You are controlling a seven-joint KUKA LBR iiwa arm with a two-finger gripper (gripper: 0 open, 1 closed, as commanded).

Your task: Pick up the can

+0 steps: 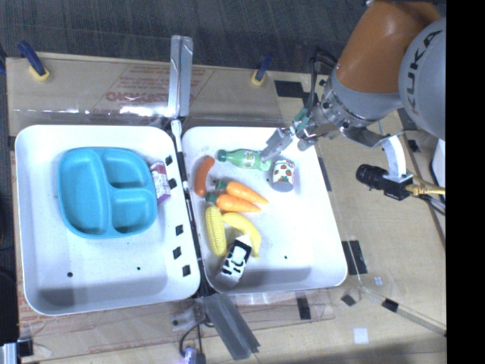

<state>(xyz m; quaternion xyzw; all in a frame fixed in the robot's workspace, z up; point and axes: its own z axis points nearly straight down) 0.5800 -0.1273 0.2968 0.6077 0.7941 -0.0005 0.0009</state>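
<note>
Reaching in from the upper right of the frame, the grey arm with its orange band [386,29] lowers its end effector [274,149] over the upper part of the right white bin [322,264]. How far the end effector is open cannot be told, since its tip merges with the objects beneath it. Just below and right of that tip sits the small white can with red and green spots [283,175], upright or slightly tilted, near the bin's upper right area. Left of the tip lies a green plastic bottle [241,158] on its side. Further down are 2 orange carrots [239,196], a reddish-orange sausage-shaped piece [203,174], a yellow corn cob [215,230], a yellow banana [246,230] and a black-and-white packet [236,261] near the bin's lower edge. In the left white bin [45,279] rests a blue divided plastic tray [106,190], with a small purple-and-white packet [160,180] just beside its right edge. Both bins stand on the counter [379,226].
</note>
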